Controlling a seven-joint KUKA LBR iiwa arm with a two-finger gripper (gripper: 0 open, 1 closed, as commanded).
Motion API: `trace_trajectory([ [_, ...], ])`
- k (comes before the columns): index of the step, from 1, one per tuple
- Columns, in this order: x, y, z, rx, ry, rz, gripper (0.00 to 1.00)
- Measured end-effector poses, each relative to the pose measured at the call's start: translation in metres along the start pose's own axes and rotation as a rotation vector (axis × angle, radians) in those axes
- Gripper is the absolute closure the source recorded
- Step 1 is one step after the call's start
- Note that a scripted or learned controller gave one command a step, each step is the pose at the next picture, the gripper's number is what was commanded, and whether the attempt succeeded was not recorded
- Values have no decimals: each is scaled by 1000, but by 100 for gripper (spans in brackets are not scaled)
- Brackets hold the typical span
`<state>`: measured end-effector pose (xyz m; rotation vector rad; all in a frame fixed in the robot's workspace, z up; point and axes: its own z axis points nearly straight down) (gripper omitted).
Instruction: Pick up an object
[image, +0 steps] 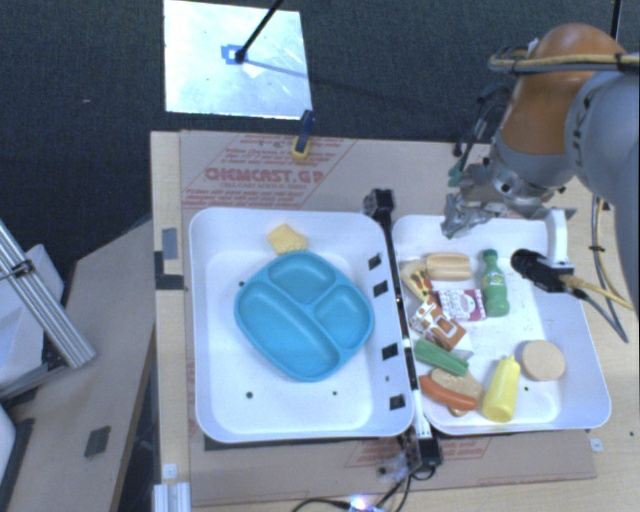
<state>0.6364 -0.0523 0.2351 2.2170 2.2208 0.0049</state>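
Across the left bin (215, 300), a blue divided plate (303, 315) is lying flat with a yellow cracker (287, 238) just beside its far edge, both well apart from where I am working. Over the far edge of the right bin (585, 380), I am hanging my gripper (462, 216) above the crowded toy food, nearest the hot dog bun (447, 266) and green bottle (493, 284). Whether my jaws are parted, I cannot tell; nothing is showing between them.

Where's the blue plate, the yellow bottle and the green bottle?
blue plate (303, 316), camera view, on the divider between its compartments
yellow bottle (501, 390), camera view, on the middle of its body
green bottle (494, 290), camera view, on its body below the neck
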Motion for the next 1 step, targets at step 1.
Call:
trace_trajectory([
  [1, -8, -2, 12, 3, -1, 2, 100],
])
